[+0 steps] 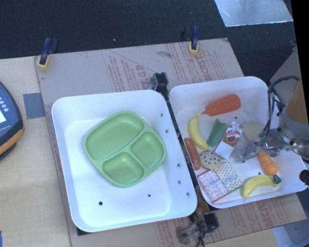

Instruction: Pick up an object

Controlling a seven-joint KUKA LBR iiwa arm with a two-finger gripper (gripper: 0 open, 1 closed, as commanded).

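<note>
Crowding risks a missed grasp: I cannot tell the hand's (254,149) state beside the small orange carrot (267,163).

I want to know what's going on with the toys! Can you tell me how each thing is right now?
green plate: lying flat in the left bin, nothing on it
upper banana: lying in the right bin
lower banana: lying by the front wall
small carrot: lying beside the hand
orange bottle: on its side
</note>
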